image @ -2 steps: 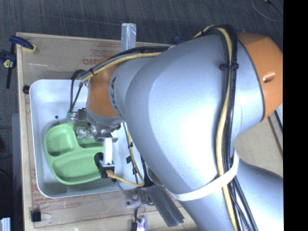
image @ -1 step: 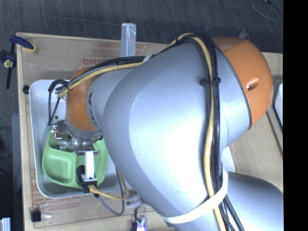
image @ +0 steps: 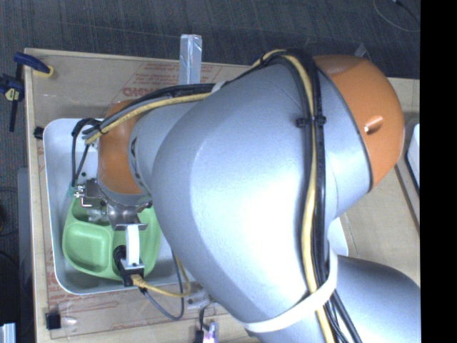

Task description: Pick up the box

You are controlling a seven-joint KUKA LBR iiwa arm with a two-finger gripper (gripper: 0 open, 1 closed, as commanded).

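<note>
A light green, rounded box [image: 87, 246] lies in the near left corner of the left white bin [image: 51, 191]. My gripper [image: 106, 204] reaches down into this bin, right over the box's far edge and seemingly touching it. The wrist and the big grey arm [image: 250, 191] hide where the gripper meets the box. I see nothing lifted off the bin floor.
The arm covers most of the bench and both bins. A sliver of the right bin [image: 412, 148] shows at the right edge. Blue clamps [image: 32, 64] sit at the bench's far left corner, and a pale upright post [image: 191, 56] stands at the far edge.
</note>
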